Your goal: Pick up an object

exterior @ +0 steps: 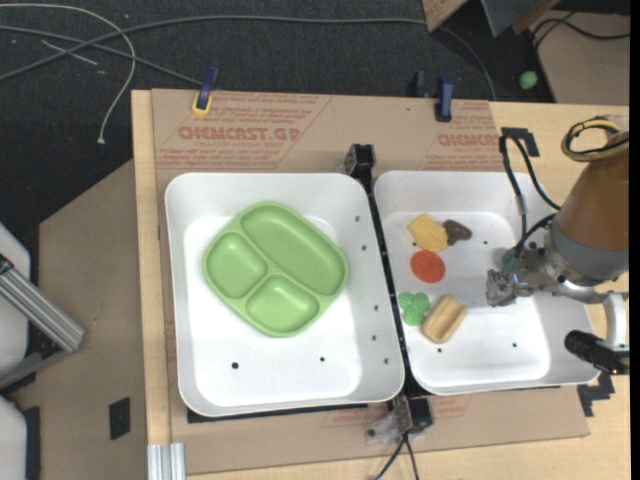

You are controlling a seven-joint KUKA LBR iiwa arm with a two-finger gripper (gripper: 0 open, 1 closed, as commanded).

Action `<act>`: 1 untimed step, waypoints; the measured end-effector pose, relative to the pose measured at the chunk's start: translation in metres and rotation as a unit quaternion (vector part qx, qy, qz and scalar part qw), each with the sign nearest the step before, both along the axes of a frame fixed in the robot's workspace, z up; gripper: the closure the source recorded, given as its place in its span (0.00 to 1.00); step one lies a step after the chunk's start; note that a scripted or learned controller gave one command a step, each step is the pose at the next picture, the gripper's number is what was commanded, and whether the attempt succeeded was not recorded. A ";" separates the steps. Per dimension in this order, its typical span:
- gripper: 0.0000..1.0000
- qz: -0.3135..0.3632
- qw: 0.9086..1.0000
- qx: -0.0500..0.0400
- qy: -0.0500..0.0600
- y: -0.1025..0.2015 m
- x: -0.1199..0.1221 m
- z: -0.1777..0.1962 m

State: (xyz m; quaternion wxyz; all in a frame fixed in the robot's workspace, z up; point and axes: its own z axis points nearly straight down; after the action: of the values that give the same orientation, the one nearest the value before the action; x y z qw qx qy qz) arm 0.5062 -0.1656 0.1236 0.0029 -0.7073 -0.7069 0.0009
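Two white bins sit side by side on the bench, and the action is all in the right bin (520, 363). The gripper (503, 290) hangs low over that bin's floor, near its right-hand side, with the grey wrist and orange band of the arm (598, 218) rising behind it toward the frame's edge. Whether anything sits between its tips is too small and dark to tell from this slant. The small objects lie clustered on the side of the right bin nearest the left bin (200, 368), well apart from the gripper: a yellow corn piece (428, 233) toward the back, a brown lump (457, 232) just beside it, a red round piece (428, 266) in front of those, then a green leafy piece (413, 308) touching a tan bread roll (444, 319) closest to the bin's front. Over in the left bin, a green divided plate (275, 268) lies flat, tilted in its turn so its three compartments face up. Cardboard (250, 133) lies under both bins, held by a blue clamp (207, 90) at the back.
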 end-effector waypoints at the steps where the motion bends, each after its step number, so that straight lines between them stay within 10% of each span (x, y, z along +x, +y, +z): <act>1: 0.00 0.000 1.000 0.000 0.000 0.001 -0.001 -0.041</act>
State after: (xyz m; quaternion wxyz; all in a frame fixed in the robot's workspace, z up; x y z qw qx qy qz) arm 0.5054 -0.1647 0.0824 0.0033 -0.7072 -0.7070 0.0009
